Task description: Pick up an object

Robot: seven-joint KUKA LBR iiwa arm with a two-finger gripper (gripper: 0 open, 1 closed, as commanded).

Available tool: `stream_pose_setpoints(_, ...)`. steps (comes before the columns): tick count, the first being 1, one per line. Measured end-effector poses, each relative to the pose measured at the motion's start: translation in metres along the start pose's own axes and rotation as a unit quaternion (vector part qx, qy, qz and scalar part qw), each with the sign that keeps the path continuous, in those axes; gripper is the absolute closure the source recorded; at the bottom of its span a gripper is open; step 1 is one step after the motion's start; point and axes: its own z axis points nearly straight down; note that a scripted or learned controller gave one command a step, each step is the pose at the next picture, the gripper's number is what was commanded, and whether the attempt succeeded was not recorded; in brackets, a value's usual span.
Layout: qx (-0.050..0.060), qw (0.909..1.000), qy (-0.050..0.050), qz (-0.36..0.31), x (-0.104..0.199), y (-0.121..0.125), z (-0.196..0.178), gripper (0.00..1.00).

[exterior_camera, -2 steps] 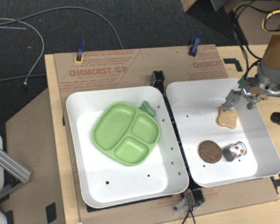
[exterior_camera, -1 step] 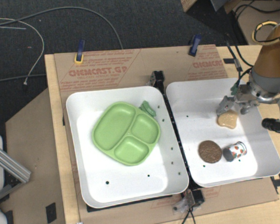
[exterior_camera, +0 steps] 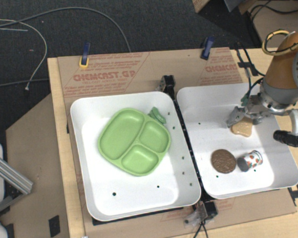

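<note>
In the right bin [exterior_camera: 211, 185] lie a tan, bread-like piece [exterior_camera: 243, 129], a round brown disc [exterior_camera: 224, 161] and a small white-and-red cup on its side [exterior_camera: 250, 160]. My gripper [exterior_camera: 245, 117] hangs low at the bin's right side, directly over the far edge of the tan piece. Its fingers [exterior_camera: 234, 118] are spread open, and the piece lies on the bin floor at their tips. The grey arm with its orange band [exterior_camera: 284, 69] comes in from the right.
The left bin [exterior_camera: 93, 197] holds a green divided plate [exterior_camera: 134, 141] with a small dark green object [exterior_camera: 157, 115] at its far right corner. A black bracket [exterior_camera: 167, 82] sits between the bins at the back. Cables trail over the dark floor behind.
</note>
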Motion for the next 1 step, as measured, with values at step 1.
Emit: stream_pose_setpoints(1, -0.004, 1.0, -0.001, -0.001, -0.0001, 0.0028, -0.0152, 1.0)
